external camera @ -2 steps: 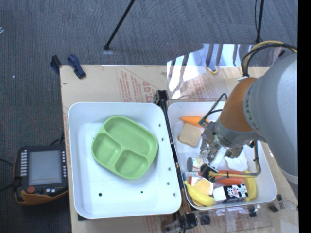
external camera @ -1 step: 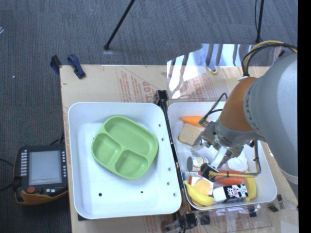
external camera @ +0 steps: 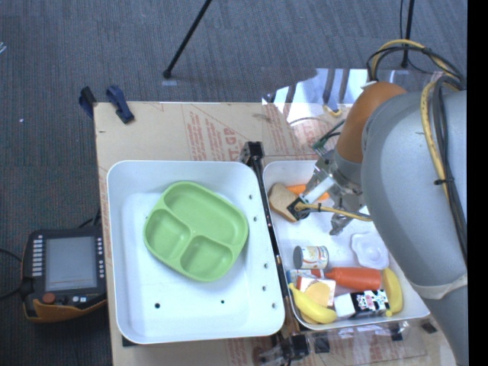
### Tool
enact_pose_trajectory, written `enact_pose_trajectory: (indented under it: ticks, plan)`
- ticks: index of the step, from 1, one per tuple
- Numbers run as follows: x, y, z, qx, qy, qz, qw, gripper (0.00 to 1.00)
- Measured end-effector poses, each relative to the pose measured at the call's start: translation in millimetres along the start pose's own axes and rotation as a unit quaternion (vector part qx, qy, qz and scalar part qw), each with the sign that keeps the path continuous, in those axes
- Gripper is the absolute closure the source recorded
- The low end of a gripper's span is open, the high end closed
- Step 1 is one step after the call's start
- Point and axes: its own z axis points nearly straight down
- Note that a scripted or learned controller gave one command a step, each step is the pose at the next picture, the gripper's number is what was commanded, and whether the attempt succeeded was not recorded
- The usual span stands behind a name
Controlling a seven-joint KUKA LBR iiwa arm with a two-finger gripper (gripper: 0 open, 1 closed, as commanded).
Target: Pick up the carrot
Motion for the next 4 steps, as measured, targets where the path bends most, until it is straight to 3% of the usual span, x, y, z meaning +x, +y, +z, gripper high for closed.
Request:
enact_pose_trajectory:
  ticks: [1, 2, 3, 4]
  plan:
    - [1.1, -2.4, -9.2, 0.002, -0.002, -0.004, 1.0, 1.0]
    - [1.6, -3.6, -8.6, 0.002, -0.002, -0.005, 1.0, 0.0]
    - [-24.9, -14.2, 0.4, 0.001, 0.0, 0.161, 0.9869, 0.0]
    - [-25.2, -15.5, -8.1, 0.004, -0.003, 0.159, 0.9873, 1.0]
